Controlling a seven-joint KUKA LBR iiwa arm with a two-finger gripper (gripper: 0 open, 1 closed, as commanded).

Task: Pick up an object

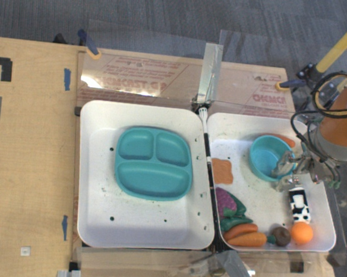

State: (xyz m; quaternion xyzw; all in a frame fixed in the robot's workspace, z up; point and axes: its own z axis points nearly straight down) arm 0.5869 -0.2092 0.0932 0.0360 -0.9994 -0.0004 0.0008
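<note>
Landmark is the right bin (327, 239); everything loose sits inside it. Along its near wall: two carrots (246, 233), a small brown ball (281, 235), an orange ball (301, 233). Carrots look like hard smooth plastic, light, and likely to roll out of a pinch unless taken across the middle. Both balls are round and slippery, poor targets. Just behind the carrots is a purple and green soft toy (230, 206), light and squashy, easy to pinch anywhere. A black and white cow toy (298, 203) stands behind the orange ball, small, stiff, light; grab across its body. Toward the bin's left wall lies a flat orange piece (222, 170), thin, hard to get fingers under. Further back sits a teal bowl (266, 156), stiff; take it by the rim. The gripper (291, 169) hovers at the bowl's right rim, nothing visibly held; finger opening cannot be judged. Left of this bin, the other bin (92, 176) holds a teal divided plate (155, 163).
</note>
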